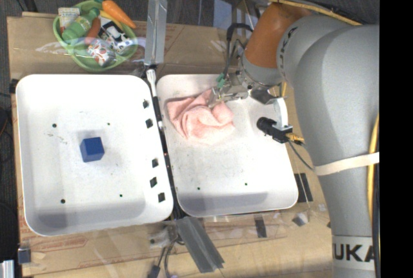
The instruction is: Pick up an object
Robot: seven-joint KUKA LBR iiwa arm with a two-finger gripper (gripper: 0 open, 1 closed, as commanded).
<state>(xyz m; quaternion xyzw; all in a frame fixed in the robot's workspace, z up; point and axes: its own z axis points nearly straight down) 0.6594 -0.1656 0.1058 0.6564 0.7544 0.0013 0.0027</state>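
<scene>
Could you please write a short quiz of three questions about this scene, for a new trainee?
1. True or false: the blue cube lies in the same bin as the pink cloth.
2. What does the gripper hover over or touch? A) the cube B) the cloth C) the green bowl
3. Fill in: the bowl of small items stands outside the bins, beyond the far edge of the ____ bin.

Key
1. False: the cube is in the left bin, the cloth in the right bin.
2. B, at the cloth's upper right edge.
3. left
</scene>
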